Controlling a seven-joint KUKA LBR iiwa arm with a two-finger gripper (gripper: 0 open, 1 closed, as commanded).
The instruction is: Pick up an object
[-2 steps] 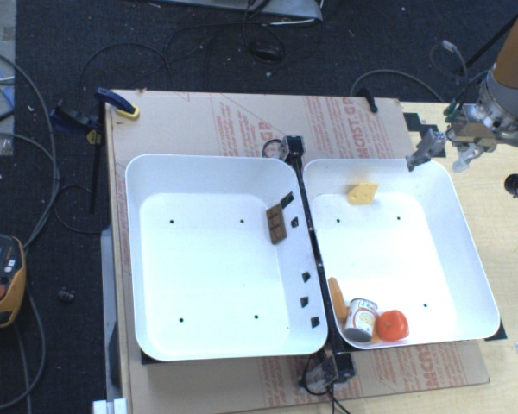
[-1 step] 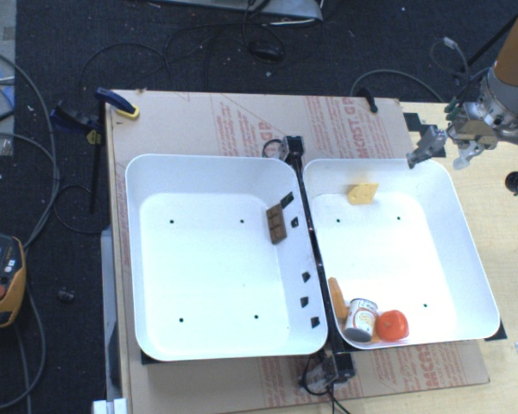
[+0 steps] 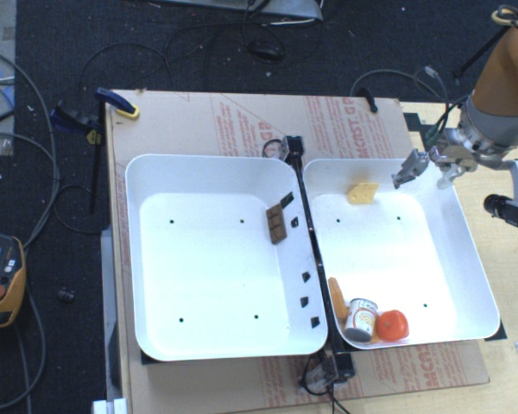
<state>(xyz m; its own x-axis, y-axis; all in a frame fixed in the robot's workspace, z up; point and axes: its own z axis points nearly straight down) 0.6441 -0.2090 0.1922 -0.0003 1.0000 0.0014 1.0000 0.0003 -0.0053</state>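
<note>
Two shallow white bins side by side on the bench: left bin (image 3: pixel 155 257), right bin (image 3: pixel 453 257). In the left bin, near its right wall, a brown chocolate-bar piece (image 3: pixel 277 223), lying flat. In the right bin, toward the far left corner, a pale yellow chunk (image 3: pixel 363 193); at the near edge, clustered in the left corner, an orange carrot (image 3: pixel 337 296) along the wall, a small can (image 3: pixel 360 317) on its side just beside it, and a red tomato (image 3: pixel 392 325) touching or nearly touching the can. Over the right bin's far right corner, the gripper (image 3: pixel 432 166), fingers spread apart with nothing between them, near the yellow chunk but clear of it. Above the wrist, the orange band (image 3: pixel 505 72) of the grey arm.
</note>
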